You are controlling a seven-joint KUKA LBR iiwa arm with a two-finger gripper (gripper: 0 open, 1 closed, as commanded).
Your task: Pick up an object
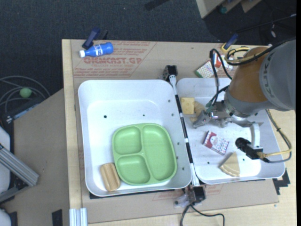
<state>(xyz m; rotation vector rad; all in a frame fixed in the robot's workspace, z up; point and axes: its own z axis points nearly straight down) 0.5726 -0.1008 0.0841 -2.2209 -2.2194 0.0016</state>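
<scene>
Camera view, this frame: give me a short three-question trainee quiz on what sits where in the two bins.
1. True or false: the green divided plate lies in the left bin.
2. Which lies nearest the gripper? A) yellow sponge block B) tan wedge C) red-and-white packet
3. Fill in: the tan bread-like piece lies at the plate's lower ____ corner.

Key: 1 true; 2 A; 3 left.

Looks like a robotics lab to me: I'm seeing a plywood bench (141,55) on dark carpet (47,13), loose cables (14,98), aluminium framing (19,166) and two white bins (89,98) clamped side by side.
</scene>
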